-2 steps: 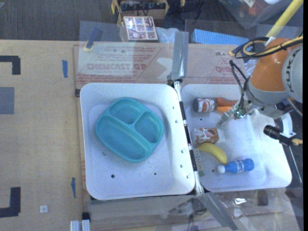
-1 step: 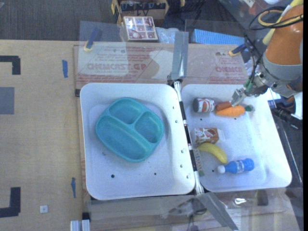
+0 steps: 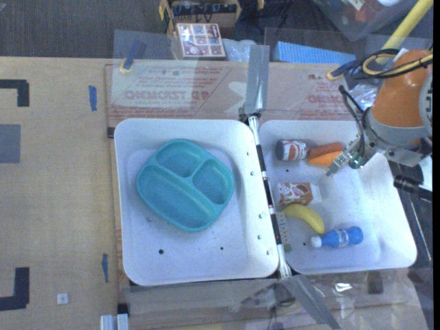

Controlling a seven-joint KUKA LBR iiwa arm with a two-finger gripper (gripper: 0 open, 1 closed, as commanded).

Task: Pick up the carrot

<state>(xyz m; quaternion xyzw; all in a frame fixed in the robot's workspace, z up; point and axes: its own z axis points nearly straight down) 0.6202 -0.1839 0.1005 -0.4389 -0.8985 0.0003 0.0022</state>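
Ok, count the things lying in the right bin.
5: a can and carrot at the far end, a packet mid-bin, a banana and blue bottle nearest the camera. The gripper may hide more.

The bins look like smooth white plastic. The teal plate is matt plastic. The table looks like pale wood. Behind the bins, the cardboard is shiny with clear tape.
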